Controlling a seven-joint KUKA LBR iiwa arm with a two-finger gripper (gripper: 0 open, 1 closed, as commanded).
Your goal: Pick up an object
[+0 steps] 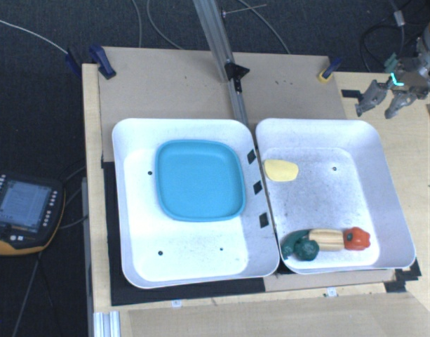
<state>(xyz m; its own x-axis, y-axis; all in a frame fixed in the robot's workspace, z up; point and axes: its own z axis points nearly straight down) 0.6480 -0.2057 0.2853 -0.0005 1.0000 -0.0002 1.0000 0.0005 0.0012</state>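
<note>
Yellow piece [280, 170] in right bin [383, 153], open jaws [383, 104] well apart.

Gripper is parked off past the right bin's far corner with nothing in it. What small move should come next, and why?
Probably swing the gripper in over the right bin toward the yellow piece. The fingers look open and bare, outside the bin, and that piece lies alone, while the green, tan and red ones crowd together at the near wall.

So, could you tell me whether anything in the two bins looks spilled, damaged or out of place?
Nothing stands out: the blue plate lies flat in the left bin, and the toys sit intact in the right bin.
</note>
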